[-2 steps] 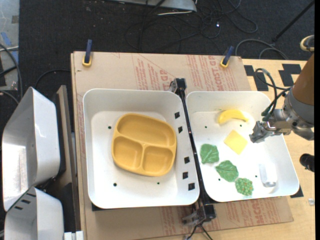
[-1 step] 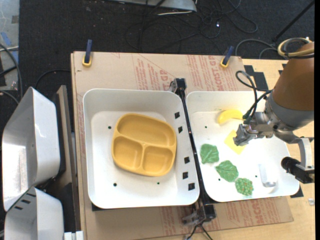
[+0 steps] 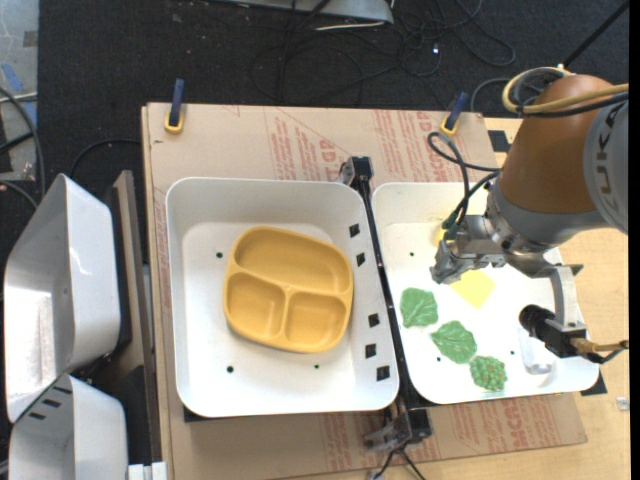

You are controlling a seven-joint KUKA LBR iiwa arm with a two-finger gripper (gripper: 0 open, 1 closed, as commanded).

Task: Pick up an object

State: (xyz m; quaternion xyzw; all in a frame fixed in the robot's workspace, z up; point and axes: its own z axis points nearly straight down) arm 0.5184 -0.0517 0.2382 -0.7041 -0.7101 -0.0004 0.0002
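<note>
Over the right bin (image 3: 395,213), in the camera view, the hand (image 3: 452,266) hangs low, just above the inner edge of a yellow piece (image 3: 475,289) lying near the bin's middle; whether it is wide or narrow cannot be told. Three green pieces (image 3: 455,340) trail toward the bin's near edge. A yellow divided tray (image 3: 289,289) rests in the left bin (image 3: 190,298). Judging by this, the grasp goes best if the hand centres over the flat yellow piece before descending, since thin items slip easily.
</note>
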